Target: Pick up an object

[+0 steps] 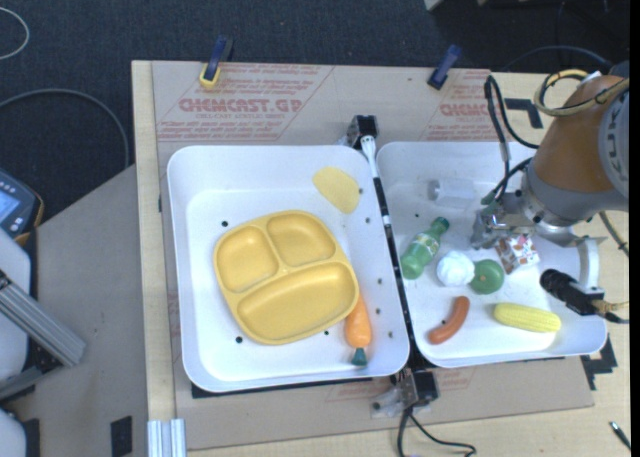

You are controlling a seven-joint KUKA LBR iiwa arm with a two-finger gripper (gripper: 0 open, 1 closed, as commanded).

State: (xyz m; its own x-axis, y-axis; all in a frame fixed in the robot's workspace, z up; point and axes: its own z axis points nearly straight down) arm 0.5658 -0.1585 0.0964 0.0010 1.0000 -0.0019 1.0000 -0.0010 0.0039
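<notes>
My claw (497,230) low in the right bin (400,160), right of frame; fingers' state I cannot tell. Nothing visibly gripped; pick not done. Just beside: crinkly wrapped packet (517,249), white ball (455,268), smooth green fruit (487,276). Below: yellow corn (527,318), sausage (449,320). Left: green bottle (423,246).

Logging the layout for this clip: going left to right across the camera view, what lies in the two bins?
Yellow divided tray → pale yellow chip → carrot → green bottle → sausage → green ball → corn cob.
</notes>
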